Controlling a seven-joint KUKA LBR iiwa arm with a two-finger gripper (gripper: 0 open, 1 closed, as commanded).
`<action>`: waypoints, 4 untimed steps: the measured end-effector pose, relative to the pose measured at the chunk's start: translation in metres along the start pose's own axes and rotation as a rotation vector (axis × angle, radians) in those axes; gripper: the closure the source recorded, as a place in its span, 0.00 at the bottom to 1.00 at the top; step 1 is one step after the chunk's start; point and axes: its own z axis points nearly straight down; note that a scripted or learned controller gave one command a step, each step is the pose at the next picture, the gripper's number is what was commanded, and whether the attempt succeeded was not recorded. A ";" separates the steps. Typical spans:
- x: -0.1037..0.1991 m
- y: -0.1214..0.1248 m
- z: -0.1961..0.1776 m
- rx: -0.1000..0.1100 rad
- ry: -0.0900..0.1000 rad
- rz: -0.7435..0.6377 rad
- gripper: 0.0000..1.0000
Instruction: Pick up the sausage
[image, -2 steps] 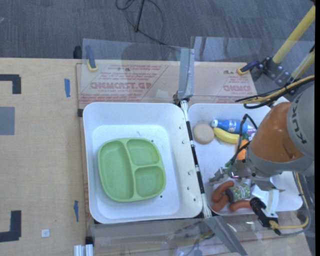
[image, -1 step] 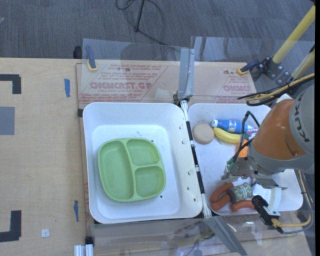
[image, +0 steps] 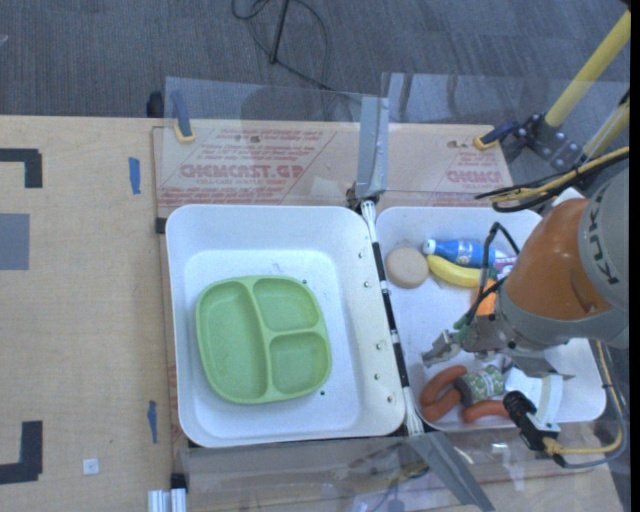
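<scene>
A reddish-orange sausage (image: 440, 392) lies near the front edge of the right bin (image: 590, 400). A second reddish piece (image: 485, 410) lies just to its right, and I cannot tell if the two are joined. My gripper (image: 478, 368) hangs low over the bin, directly above and slightly right of the sausage, below the arm's orange band (image: 555, 275). A small green-patterned object (image: 488, 384) sits under the gripper, between the two reddish pieces. Nothing is visibly lifted off the bin floor.
At the back of the right bin lie a round tan bun (image: 407, 266), a yellow banana (image: 455, 271) and a blue-and-white bottle (image: 465, 248). The left bin (image: 190, 240) holds a green divided plate (image: 264, 337). The wall between the bins (image: 385, 320) stands left of the sausage.
</scene>
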 end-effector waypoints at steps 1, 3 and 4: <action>-0.003 -0.007 0.010 0.002 0.003 -0.033 0.00; -0.004 -0.006 0.000 -0.002 0.001 -0.030 0.00; -0.003 -0.007 0.010 0.002 0.002 -0.176 0.00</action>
